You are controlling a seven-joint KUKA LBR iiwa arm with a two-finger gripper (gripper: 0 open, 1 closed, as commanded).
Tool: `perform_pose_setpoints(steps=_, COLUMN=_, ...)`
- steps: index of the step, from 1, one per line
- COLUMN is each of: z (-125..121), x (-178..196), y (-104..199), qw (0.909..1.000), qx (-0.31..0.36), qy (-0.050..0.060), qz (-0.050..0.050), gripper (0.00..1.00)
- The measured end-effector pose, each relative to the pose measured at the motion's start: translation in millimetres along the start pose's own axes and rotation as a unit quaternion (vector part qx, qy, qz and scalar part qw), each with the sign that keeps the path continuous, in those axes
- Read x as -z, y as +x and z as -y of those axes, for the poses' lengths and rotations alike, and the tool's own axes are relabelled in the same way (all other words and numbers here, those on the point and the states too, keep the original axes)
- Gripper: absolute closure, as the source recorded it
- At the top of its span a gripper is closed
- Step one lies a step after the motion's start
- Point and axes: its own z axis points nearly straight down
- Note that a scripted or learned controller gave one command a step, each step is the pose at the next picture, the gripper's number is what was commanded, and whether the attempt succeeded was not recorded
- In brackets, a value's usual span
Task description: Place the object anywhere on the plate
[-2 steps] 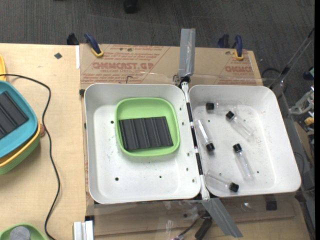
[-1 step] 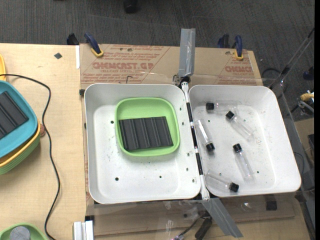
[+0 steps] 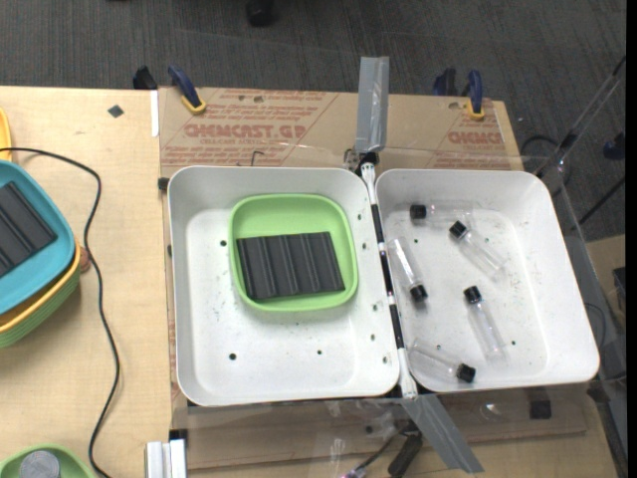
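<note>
Here, seen from the camera view above the bench, the left bin [image 3: 199, 297] holds a green plate [image 3: 292, 213] toward its 12 o'clock side, and a dark ribbed mat [image 3: 289, 266] lies on that plate. The right bin [image 3: 557, 267] holds several clear vials with black caps (small and hard to count exactly): one [image 3: 474, 246] near the middle toward 12 o'clock, one [image 3: 484, 319] toward 5 o'clock, one [image 3: 404, 268] along the 9 o'clock wall, and one [image 3: 442, 363] down at 7 o'clock. A loose-looking black cap [image 3: 418, 210] sits at 11 o'clock. All the vials lie apart from the plate. As for the gripper, its state cannot be judged.
</note>
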Motion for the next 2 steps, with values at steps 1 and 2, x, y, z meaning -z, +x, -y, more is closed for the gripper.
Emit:
perform_pose_setpoints(steps=1, z=-8.5, x=22.0, y=41.1, qw=1.0, qx=-0.003, qy=0.0, qz=0.0, gripper=0.0)
perform_pose_setpoints(steps=2, z=-15.4, x=-43.1, y=73.3, qw=1.0, qx=-0.003, qy=0.001, qz=0.0, gripper=0.0)
